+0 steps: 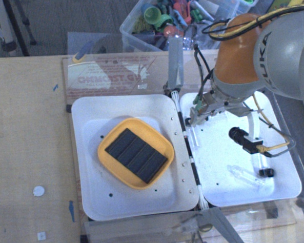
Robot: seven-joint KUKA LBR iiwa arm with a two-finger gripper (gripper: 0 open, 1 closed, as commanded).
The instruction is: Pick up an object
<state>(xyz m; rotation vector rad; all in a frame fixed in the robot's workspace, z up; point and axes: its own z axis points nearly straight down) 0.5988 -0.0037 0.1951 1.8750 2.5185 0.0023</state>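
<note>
A yellow square object with a black ribbed top [136,153] lies flat in the middle of the left bin [90,199]. My gripper [199,113] hangs over the far left corner of the right bin [284,185], close to the divider between the bins and apart from the yellow object. A clear plastic piece [243,174] lies near the front of the right bin, with a small black part [267,172] to its right.
A black cylinder on a yellow cable [241,136] sits below the wrist over the right bin. Behind the bins lie a clear sheet with red print [108,77] and a tub of coloured toys [181,11]. The wooden bench [25,141] stretches to the left.
</note>
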